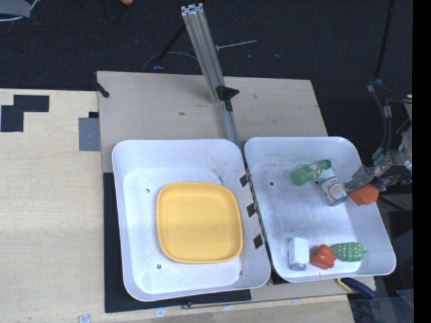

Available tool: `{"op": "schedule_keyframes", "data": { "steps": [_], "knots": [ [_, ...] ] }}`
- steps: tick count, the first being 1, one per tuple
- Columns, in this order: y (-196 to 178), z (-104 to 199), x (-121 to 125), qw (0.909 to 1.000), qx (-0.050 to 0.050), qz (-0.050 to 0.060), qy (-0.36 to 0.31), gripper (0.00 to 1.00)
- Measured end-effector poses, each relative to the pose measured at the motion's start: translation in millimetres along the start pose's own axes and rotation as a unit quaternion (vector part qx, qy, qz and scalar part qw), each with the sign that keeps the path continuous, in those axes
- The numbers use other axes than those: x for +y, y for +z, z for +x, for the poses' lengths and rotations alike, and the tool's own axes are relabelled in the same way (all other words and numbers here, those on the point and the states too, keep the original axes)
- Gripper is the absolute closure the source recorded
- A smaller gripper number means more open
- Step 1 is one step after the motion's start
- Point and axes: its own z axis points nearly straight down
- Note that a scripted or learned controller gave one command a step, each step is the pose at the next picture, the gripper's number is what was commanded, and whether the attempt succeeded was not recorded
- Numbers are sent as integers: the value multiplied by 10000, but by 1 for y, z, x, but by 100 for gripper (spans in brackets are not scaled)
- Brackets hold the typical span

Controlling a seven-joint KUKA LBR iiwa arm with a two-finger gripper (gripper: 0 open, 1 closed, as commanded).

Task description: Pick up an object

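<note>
The right bin [283, 210] holds several small things. A green bottle [310, 173] lies on its side near the back. Just right of it lies a small silver can [333, 189]. An orange piece [364, 195] sits at the bin's right rim. At the front edge are a white block [297, 253], a red pepper [323, 256] and a green bumpy toy [347, 251]. My gripper [355, 182] reaches in over the right rim, low, between the can and the orange piece. Its dark tip is close to both; whether it touches either is unclear.
The left bin [135, 160] carries a square yellow plate [199, 222]. A slanted aluminium post [207, 49] stands behind the bins. Black clips [250, 209] sit along the seam between the bins. Cables and arm parts [394, 153] crowd the right side.
</note>
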Motion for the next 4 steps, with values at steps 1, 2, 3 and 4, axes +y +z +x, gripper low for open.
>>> {"op": "schedule_keyframes", "data": {
  "steps": [1, 2, 3, 4],
  "knots": [
    [3, 44, -6, 10000, 10, 20, -14, 100],
    [15, 97, -9, 10000, 12, 24, -19, 100],
    [13, 154, 1, 10000, 5, 20, -16, 100],
    [21, 205, -6, 10000, 10, 24, -19, 100]
  ]
}}
